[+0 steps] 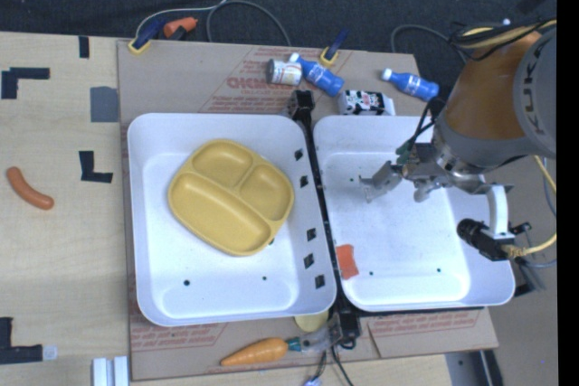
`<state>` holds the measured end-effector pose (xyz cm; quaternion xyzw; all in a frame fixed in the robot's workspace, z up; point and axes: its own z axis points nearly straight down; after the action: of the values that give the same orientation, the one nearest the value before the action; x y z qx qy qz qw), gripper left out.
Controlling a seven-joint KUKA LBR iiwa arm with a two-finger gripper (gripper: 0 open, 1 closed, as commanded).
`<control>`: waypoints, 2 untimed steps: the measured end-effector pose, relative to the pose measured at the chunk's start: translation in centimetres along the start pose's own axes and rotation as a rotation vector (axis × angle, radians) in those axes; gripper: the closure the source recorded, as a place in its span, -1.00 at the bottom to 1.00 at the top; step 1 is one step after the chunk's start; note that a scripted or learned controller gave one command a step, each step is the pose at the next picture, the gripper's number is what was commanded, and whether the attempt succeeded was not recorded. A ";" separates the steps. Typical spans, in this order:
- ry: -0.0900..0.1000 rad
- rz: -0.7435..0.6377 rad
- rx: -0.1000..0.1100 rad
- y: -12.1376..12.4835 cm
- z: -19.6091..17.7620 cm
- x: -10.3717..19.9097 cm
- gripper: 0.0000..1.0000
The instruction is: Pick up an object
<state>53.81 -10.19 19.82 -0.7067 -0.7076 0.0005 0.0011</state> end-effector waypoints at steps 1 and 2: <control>0.000 0.000 0.006 2.2 11.0 0.7 -1.00; -0.002 -0.002 -0.007 8.6 11.2 0.7 -1.00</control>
<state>62.37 -9.44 8.60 -0.7061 -0.7081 -0.0010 -0.0019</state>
